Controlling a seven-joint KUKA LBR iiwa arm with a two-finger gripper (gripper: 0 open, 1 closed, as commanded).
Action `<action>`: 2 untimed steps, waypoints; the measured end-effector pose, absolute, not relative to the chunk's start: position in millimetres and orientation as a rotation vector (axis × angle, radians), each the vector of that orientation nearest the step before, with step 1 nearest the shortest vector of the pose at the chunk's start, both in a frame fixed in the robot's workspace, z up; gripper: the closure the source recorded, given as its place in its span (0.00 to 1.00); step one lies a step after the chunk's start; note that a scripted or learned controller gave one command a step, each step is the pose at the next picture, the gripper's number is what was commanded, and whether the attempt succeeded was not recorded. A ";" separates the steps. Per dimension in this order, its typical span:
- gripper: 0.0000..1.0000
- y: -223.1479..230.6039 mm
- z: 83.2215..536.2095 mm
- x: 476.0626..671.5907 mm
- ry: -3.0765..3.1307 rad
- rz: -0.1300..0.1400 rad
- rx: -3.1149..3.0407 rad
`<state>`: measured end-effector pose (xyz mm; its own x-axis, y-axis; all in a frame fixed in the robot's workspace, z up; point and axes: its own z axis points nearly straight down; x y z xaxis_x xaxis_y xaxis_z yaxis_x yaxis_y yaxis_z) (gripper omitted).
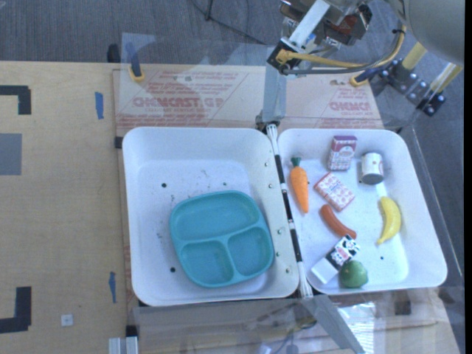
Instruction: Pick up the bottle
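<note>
Slippage could be caused by the green fruit (353,274) touching the bottle (338,259), which is laid at 6 o'clock in the right bin (424,220), while the gripper (286,56), its state not discernible, is held beyond 12 o'clock.

The scene is evenly and brightly lit from above, with only faint, soft shadows cast under the blue plate (221,237) towards 6 o'clock. Mild glare is seen on the white bins (140,150) and pale reflections on a clear sheet (324,87) towards 12 o'clock. Small items are rendered slightly soft; the arm (435,9) at 1 o'clock is blurred and out of focus
</note>
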<state>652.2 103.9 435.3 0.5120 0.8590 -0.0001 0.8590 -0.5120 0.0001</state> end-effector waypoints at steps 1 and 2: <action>1.00 202.4 419.3 665.5 1.634 0.000 2.683; 1.00 225.2 376.2 665.9 1.564 -0.005 2.726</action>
<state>665.9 225.2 376.2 0.5047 0.8633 -0.0021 0.8633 -0.5047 -0.0022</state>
